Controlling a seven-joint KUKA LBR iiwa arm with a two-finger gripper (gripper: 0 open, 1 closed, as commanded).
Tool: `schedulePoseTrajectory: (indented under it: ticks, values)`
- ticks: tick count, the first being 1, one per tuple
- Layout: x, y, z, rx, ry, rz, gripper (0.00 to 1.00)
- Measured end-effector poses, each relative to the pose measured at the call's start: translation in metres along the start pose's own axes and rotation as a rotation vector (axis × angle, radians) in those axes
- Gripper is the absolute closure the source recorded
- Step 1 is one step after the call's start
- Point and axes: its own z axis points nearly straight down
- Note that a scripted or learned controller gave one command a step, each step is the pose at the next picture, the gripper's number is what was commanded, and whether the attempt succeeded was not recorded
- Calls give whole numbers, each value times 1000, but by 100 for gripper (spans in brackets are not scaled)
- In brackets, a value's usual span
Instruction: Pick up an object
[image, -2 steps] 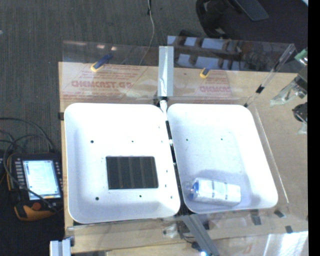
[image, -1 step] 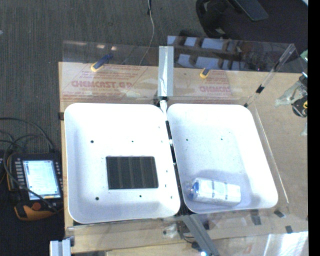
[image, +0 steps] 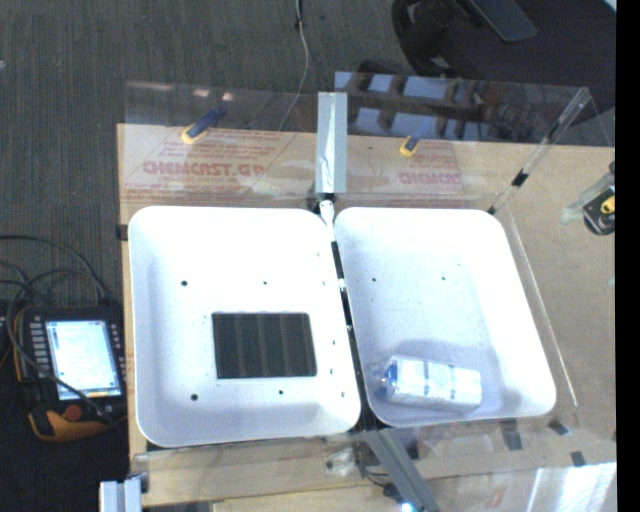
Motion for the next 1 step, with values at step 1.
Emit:
schedulePoseTrajectory:
  ticks: [1]
  values:
    - [-15,4,0,0,0,180,0]
